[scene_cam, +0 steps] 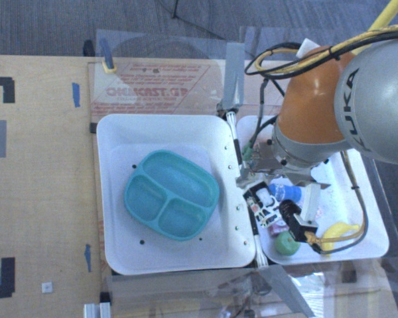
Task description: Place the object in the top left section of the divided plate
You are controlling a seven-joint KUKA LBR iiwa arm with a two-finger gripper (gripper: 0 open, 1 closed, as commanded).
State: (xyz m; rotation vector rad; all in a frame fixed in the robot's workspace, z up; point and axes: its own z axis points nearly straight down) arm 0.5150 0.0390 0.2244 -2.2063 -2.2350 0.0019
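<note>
A teal divided plate (172,194) lies in the left bin (119,144), with one large section and two smaller ones, all bare. My gripper (268,207) hangs low over the left part of the right bin (378,240), under the orange wrist band (312,105). It is among small objects: a blue item (287,192) just to its right, a green ball (286,244) below it and a yellow piece (339,230) further right. The wrist hides much of the gripper, and no object shows between its parts.
The raised rims of the two bins meet in a wall (242,177) between gripper and plate. Yellow and black cables (318,52) loop around the arm. A clear sheet with red print (152,88) lies behind the left bin.
</note>
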